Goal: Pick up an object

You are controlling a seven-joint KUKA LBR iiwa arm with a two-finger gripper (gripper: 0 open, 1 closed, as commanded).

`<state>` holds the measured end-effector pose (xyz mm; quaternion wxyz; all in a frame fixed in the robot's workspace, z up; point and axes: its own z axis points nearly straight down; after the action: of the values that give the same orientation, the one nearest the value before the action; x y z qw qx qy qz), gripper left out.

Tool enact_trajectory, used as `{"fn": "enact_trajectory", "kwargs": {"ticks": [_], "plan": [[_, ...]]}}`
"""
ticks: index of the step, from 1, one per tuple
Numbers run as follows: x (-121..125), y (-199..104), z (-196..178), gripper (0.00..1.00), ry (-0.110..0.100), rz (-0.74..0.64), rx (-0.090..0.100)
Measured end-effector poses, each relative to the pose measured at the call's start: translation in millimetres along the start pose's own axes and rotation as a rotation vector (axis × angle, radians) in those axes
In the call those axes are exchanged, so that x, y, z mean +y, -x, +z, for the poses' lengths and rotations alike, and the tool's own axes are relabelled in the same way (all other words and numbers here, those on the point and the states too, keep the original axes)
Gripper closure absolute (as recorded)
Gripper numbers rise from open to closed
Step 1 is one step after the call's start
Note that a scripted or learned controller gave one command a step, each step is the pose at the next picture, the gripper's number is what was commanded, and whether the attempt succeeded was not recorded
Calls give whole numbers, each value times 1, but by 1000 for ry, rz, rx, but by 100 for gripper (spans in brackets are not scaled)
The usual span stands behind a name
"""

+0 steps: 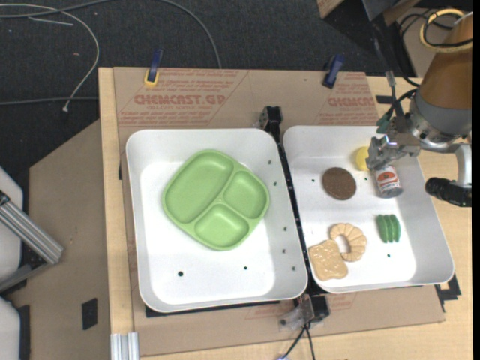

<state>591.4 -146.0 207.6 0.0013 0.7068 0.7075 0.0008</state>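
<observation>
Objects for picking were spread across the right bin [420, 272], while the left bin [150, 268] was occupied by a green three-compartment plate [216, 199] lying flat near its middle. Nearest the camera in the right bin, a tan toast-shaped piece [328, 260] was seen touching a ring-shaped pastry [350, 241] just beyond it. A small green ridged item [388, 228] was placed apart from these, toward the right wall. Farther back, a flat brown disc [339, 184] was laid near the bin's centre. Beside it to the right, a small can with a red and white label [387, 181] was found directly beneath the gripper [384, 154], and a yellow object [362, 157] was partly hidden just behind the gripper's left side. The gripper was lowered over the can, but whether its jaws were apart or closed could not be told, and nothing could be confirmed as held. Beyond the bins, two blue clamps [154, 65] were fixed on the cardboard sheet's [247, 96] far edge.
</observation>
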Motion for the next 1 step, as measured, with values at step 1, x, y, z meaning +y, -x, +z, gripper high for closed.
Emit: {"fn": "enact_trajectory", "kwargs": {"ticks": [1], "plan": [[-4,-49,7,100,-6,-2,2]]}}
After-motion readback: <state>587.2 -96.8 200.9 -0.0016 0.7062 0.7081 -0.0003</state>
